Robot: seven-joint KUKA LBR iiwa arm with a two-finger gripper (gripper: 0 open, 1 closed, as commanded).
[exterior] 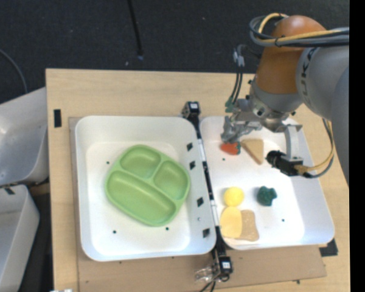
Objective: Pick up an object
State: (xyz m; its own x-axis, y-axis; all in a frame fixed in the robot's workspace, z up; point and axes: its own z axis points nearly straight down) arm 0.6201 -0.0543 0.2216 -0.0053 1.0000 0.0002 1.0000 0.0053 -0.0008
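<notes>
- On the bench (61,90): two shallow white bins side by side, left bin (88,224) and right bin (304,215), with a row of black clips along the shared edge.
- Left bin: one green tray (147,184) with three compartments, lying flat near the centre, turned at a slant.
- Right bin, far end: red piece (230,148), small, directly under the gripper (235,134); whether the two touch cannot be told.
- Right bin, far end: tan wedge (253,149), just beside the red piece on its right.
- Right bin, middle: yellow ball (233,196) and, to its right and apart from it, a dark green lump (266,194).
- Right bin, near edge: pale yellow disc (231,222) touching a tan slab (250,225) on its right; the ball sits just above the disc.
- Arm (316,72): grey with an orange band, entering from the right, wrist over the far end of the right bin, cables looped above it.
- Gripper: pointed down at the red piece; cannot tell how it is set, as the wrist body hides the tips.
- Black fitting (278,160) on a cable, over the right bin beside the wedge.
</notes>
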